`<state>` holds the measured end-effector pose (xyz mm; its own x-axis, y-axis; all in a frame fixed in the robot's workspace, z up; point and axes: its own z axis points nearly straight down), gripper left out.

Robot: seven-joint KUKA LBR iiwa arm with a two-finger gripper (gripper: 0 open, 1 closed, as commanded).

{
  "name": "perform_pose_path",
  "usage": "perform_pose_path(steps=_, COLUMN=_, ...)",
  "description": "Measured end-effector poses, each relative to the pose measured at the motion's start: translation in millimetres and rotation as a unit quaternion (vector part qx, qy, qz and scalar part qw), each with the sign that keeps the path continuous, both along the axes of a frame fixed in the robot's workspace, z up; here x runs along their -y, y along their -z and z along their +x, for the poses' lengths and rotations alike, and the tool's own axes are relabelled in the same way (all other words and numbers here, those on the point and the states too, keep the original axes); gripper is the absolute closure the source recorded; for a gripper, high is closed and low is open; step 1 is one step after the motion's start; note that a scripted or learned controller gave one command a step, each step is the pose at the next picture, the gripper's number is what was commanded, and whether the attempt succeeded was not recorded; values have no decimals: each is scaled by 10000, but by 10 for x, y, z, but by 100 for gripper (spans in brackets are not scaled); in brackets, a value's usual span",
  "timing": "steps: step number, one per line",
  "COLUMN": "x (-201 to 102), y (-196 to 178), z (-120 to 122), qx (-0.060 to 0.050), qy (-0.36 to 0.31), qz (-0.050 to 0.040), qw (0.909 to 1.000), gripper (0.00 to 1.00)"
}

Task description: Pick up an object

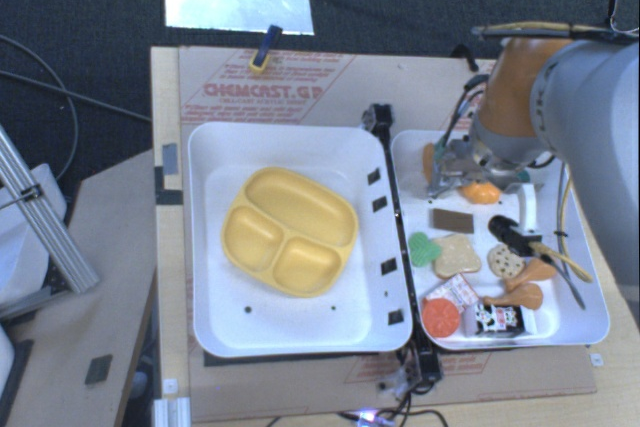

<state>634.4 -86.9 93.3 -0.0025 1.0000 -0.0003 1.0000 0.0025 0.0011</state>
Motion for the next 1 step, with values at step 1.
perform_pose_path(steps=1, x=-313, y=-941, z=-1527, qx=-23, qy=16, qz=15, qw=10000, gripper=100)
